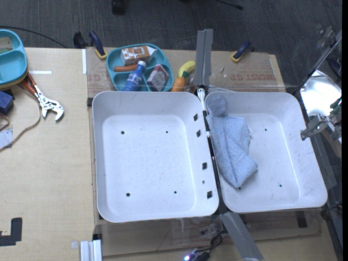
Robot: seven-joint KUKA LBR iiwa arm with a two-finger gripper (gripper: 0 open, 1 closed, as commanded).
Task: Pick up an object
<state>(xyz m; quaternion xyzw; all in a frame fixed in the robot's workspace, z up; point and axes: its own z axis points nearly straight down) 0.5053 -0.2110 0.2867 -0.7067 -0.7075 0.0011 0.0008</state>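
Observation:
A light blue-grey cloth (pixel 231 145) lies crumpled in the right white bin (pixel 283 194). It runs along that bin's left wall, from the back left corner down to about the middle. Its far end is bunched into a small lump (pixel 217 105). The left white bin (pixel 147 162) stands beside it, and their rims touch at the middle.
Behind the left bin a teal tray (pixel 117 64) holds a blue bottle (pixel 133 76), a small box and other bits. A banana (pixel 186 68) and a carrot lie by a grey post (pixel 204 56). A wrench (pixel 49 106) lies on the bench at left. A metal bracket (pixel 318 126) juts in at right.

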